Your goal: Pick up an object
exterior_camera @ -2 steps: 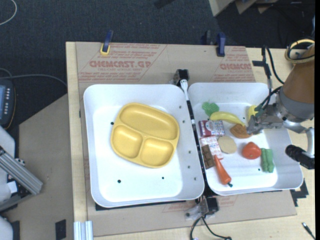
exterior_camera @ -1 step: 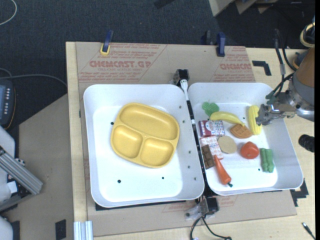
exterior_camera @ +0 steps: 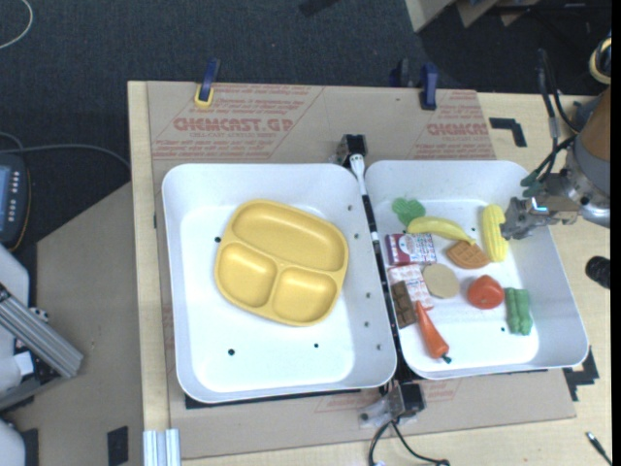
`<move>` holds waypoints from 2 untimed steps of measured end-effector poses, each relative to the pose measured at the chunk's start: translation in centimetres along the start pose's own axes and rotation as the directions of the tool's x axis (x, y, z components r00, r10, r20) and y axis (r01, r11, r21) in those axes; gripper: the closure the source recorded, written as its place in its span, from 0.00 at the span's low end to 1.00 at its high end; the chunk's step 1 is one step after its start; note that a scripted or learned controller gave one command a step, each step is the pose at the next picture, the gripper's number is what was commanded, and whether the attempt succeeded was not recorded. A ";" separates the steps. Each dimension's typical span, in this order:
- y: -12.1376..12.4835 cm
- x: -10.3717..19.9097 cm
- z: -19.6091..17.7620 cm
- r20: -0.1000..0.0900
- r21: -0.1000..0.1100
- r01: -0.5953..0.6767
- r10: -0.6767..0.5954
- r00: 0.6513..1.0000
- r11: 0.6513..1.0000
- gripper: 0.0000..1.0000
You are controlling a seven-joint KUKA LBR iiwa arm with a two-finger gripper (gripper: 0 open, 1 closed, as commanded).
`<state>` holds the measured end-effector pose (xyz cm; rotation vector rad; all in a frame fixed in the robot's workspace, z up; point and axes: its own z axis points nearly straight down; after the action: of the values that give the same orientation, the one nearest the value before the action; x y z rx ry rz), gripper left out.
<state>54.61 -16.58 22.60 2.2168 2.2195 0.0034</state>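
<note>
1. Several toy foods lie in the right bin point(exterior_camera: 558, 260). Nearest the camera are a carrot point(exterior_camera: 432, 332) and a green pepper point(exterior_camera: 518, 311), then a tomato point(exterior_camera: 485, 291).
2. Farther back are the corn cob point(exterior_camera: 494, 231) and a banana point(exterior_camera: 439, 227).
3. Beside them, the left bin point(exterior_camera: 184, 260) holds a yellow divided plate point(exterior_camera: 281, 262).
4. At the right bin's far right edge, the gripper point(exterior_camera: 516, 217) hovers just beside the corn; how far it is open, I cannot tell, and nothing is seen in it.
5. I judge the corn light, stiff plastic, a little slippery. Gripping across its narrow middle seems best.
</note>
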 end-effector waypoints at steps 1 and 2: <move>1.6 4.3 -0.6 -0.001 0.002 0.003 -0.003 1.000 1.000 1.00; 4.9 9.5 -0.6 -0.001 0.000 0.004 -0.004 1.000 1.000 1.00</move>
<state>59.45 -7.09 23.25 2.2136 2.2245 0.0043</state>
